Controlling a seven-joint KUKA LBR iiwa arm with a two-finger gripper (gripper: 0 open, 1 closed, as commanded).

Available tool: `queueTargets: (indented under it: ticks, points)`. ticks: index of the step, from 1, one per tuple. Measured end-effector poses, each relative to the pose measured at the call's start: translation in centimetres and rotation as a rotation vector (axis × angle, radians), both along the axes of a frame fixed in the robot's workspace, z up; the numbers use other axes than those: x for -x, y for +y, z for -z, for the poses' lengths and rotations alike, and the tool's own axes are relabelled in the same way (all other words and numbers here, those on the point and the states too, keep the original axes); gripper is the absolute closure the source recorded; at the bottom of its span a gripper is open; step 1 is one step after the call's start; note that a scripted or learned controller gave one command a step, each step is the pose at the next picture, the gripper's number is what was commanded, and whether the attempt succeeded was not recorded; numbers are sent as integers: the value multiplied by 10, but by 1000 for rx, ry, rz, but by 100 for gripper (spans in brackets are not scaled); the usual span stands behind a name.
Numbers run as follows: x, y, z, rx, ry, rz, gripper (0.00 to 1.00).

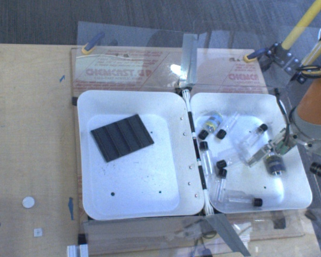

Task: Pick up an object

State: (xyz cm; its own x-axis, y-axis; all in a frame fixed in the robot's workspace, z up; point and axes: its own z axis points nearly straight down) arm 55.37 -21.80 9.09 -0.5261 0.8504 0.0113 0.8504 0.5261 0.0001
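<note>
Several clear vials (241,199) with black caps lay scattered in the right bin (305,194); the gripper (271,150) hung near its right edge; a ridged black block (122,137) lay in the left bin (91,197).

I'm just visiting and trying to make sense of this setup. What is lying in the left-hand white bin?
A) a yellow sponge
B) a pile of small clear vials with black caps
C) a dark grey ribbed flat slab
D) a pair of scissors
C: the left bin holds a dark grey ribbed slab lying flat and turned at an angle; the small clear vials with black caps are scattered in the right bin.
</note>
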Motion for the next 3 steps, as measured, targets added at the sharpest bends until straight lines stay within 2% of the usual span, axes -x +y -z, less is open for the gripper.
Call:
queueTargets:
  ticks: [1, 2, 3]
  points:
    - [-19, -2, -3, 3, -4, -26, 0]
    - [-24, -6, -21, 9, -7, -43, 0]
    - [-14, -2, -1, 5, -4, -84, 0]
